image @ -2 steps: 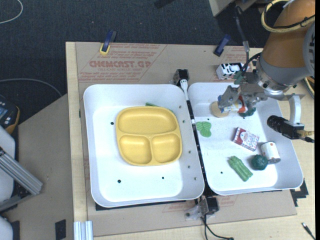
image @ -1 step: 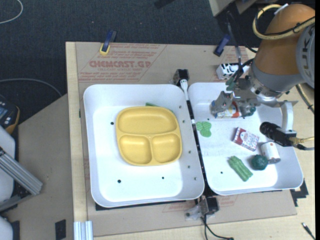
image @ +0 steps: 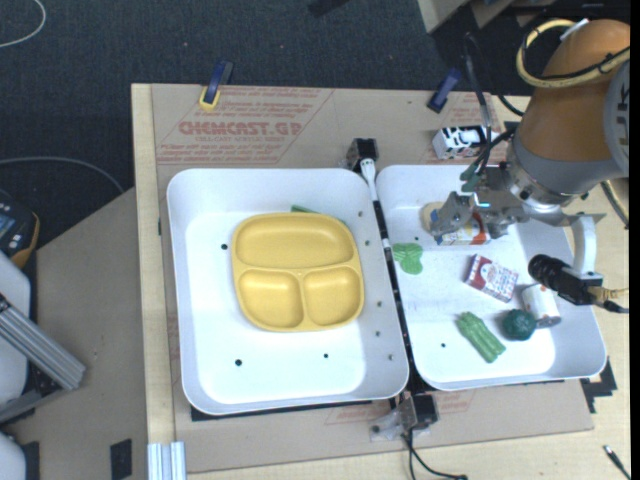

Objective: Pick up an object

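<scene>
Several objects sat in your right bin (image: 430, 363); the gripper (image: 455, 218) hovered at its upper-left, can't tell how it was set. The nearest thing, a small green piece (image: 407, 258), lay just below-left of it.

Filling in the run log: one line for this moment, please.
phase: reaching | gripper: over right white bin, upper left | held: nothing visible | nearest: light green soft toy | yellow divided plastic tray: left bin

Dark blue-grey carpet (image: 150, 28) surrounds a brown board bench top (image: 270, 118). A thin cable (image: 20, 13) loops on the carpet at upper left.
</scene>
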{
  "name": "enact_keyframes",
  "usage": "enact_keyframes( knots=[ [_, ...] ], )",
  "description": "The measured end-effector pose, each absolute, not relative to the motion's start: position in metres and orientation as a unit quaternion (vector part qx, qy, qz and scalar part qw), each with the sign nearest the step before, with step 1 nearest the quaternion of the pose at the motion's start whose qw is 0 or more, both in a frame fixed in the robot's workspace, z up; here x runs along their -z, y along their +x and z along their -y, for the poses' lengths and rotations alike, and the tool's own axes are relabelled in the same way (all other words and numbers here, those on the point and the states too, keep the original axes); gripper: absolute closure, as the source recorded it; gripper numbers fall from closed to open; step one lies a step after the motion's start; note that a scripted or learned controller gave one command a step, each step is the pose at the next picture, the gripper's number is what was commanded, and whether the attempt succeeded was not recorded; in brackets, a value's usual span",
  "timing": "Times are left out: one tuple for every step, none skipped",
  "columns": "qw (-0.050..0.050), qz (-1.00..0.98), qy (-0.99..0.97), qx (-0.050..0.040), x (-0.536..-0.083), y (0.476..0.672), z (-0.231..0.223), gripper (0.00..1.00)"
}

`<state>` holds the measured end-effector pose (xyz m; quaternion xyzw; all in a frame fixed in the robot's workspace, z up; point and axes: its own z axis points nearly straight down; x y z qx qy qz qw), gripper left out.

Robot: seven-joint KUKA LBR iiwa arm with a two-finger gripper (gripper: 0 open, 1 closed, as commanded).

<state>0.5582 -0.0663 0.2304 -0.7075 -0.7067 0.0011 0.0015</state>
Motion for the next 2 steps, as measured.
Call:
enact_keyframes(
  knots=[
    [-0.001,0.708,-0.706,0.0006,-0.223,0.577,0.065,1.00],
    [-0.001,0.708,-0.706,0.0010,-0.233,0.570,0.058,1.00]
  ],
)
